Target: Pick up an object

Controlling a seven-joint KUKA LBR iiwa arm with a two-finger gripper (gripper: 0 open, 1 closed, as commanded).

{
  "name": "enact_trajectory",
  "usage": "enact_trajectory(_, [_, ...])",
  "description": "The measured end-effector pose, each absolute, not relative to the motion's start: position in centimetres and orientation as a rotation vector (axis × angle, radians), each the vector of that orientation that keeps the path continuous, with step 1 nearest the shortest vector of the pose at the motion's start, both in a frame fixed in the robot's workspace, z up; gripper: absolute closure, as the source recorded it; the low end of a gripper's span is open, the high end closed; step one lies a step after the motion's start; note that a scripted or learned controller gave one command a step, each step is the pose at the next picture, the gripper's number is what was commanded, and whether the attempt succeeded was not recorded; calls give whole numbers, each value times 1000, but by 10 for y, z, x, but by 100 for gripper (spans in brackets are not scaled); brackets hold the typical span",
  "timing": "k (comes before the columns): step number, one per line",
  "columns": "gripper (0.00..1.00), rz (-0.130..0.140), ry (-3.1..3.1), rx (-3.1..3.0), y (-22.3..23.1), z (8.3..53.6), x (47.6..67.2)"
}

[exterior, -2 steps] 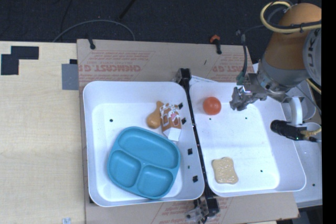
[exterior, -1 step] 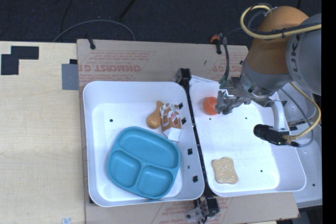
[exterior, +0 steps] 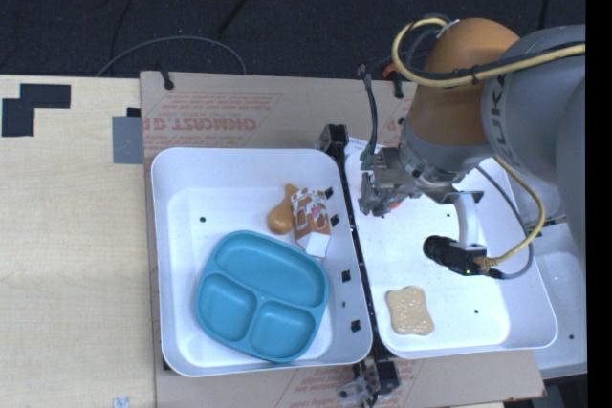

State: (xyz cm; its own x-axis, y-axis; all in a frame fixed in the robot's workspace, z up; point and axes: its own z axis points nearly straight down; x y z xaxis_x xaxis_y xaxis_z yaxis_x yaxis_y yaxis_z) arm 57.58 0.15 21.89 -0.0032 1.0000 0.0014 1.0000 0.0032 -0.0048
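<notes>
My gripper (exterior: 381,194) hangs over the upper left part of the right bin (exterior: 521,325), close to the wall between the two bins. Nothing shows in its grasp. A flat tan piece like a slice of toast (exterior: 409,311) lies on the right bin's floor near the front, well below the gripper. In the left bin (exterior: 177,205) a blue divided plate (exterior: 260,294) lies tilted at the front. Behind the plate an orange-brown toy (exterior: 280,217) rests against a small printed carton (exterior: 311,217) by the bin's right wall.
The grey arm with its orange band (exterior: 469,62) covers the right bin's back right corner. A black fitting with cables (exterior: 451,253) hangs off the wrist over the bin's middle. A black divider rail (exterior: 349,244) runs between the bins. Cardboard (exterior: 220,115) lies beneath them.
</notes>
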Motion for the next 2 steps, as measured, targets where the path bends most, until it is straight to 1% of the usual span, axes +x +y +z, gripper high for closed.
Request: enact_trajectory(2, [100,4,-2224,-2212,105,238,541])
